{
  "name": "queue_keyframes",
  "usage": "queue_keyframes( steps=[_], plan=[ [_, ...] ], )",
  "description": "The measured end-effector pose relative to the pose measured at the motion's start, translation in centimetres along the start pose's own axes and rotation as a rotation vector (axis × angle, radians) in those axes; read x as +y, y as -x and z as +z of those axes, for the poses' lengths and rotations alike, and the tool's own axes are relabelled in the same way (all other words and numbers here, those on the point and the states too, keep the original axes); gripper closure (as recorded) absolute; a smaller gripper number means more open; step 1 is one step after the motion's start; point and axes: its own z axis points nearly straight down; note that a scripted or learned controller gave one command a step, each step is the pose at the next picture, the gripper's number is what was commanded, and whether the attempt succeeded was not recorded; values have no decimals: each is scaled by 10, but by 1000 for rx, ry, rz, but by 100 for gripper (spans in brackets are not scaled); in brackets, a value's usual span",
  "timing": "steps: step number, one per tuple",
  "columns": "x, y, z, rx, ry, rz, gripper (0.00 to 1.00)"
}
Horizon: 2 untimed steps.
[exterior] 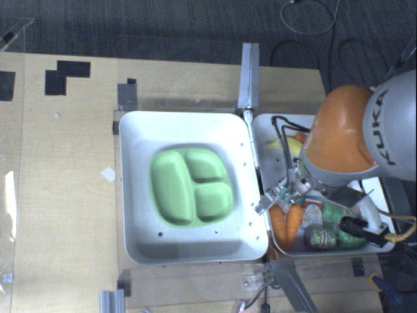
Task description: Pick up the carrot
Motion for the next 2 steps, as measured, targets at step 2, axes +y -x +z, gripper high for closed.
queue_keyframes(
  steps=[2],
  plan=[
    [93,11,-1,-1,3,-519,0]
  ],
)
